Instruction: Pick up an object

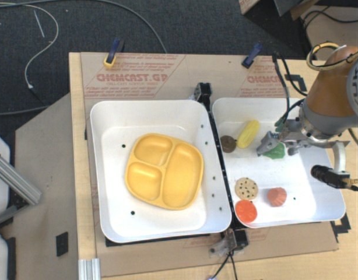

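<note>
Low over the right bin, my gripper sits at a green object beside the corn cob; whether my jaws are closed I cannot tell

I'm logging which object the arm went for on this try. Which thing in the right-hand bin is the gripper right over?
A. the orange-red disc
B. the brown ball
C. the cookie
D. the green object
D: the gripper sits directly over the green object, in the right bin, while the cookie lies well toward the bin's near edge.
</note>
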